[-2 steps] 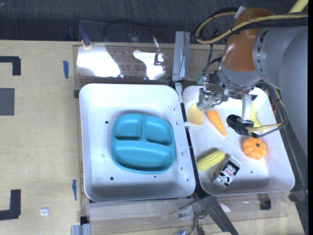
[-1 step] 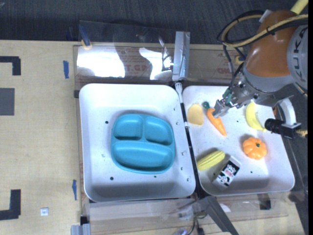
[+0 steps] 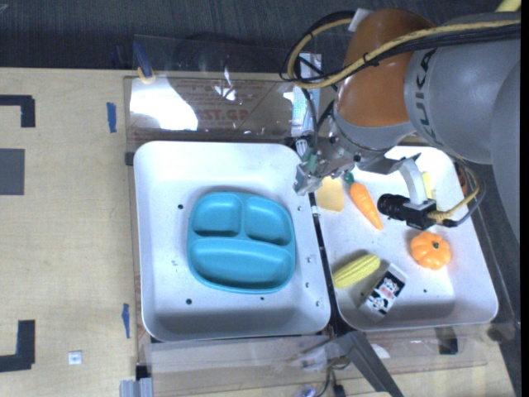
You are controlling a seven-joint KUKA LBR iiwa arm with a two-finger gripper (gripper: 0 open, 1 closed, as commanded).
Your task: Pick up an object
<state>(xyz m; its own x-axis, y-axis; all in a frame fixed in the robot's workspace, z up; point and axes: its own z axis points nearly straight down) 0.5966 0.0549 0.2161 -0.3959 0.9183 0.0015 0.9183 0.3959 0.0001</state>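
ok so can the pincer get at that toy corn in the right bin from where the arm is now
Probably yes. The corn lies uncovered on the right bin floor, apart from the pumpkin and the small black-and-white box beside it. The pincer sits at the bin's far corner, with open floor between.

Beside the left bin (image 3: 157, 246) holding a blue divided tray (image 3: 242, 241), the right bin (image 3: 471, 296) carries a carrot (image 3: 364, 204), pumpkin (image 3: 431, 251), corn cob (image 3: 356, 269), and the tool (image 3: 309, 174) hangs at its upper-left corner.
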